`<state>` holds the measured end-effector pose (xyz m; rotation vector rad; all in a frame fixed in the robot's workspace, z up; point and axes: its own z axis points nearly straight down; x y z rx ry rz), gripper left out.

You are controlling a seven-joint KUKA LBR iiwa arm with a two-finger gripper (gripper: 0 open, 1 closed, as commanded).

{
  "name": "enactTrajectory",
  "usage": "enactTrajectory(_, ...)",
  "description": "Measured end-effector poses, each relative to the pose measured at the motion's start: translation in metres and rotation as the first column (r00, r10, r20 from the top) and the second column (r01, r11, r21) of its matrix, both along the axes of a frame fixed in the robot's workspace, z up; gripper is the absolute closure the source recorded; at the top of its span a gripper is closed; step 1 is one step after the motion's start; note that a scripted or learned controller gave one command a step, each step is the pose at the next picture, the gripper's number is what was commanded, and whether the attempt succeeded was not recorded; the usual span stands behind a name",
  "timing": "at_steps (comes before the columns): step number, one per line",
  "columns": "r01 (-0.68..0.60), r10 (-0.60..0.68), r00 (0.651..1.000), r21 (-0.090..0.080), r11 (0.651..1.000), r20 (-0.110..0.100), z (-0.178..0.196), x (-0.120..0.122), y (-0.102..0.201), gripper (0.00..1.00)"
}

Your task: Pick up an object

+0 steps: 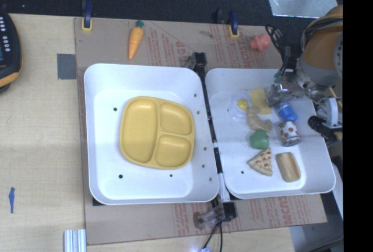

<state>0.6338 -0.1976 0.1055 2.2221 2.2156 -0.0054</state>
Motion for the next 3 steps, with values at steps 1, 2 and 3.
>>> enactTrajectory(1, -0.006, 0.006, 1.000, 0.006, 1.000, -0.005, 0.026, -0.045, 0.041, 1.00)
enactTrajectory(2, -0.005, 0.005, 1.000, 0.004, 1.000, -0.003, 0.025, -0.043, 0.040, 0.00)
enactTrajectory(3, -0.005, 0.005, 1.000, 0.007, 1.000, -0.009, -0.016, -0.077, 0.066, 0.00)
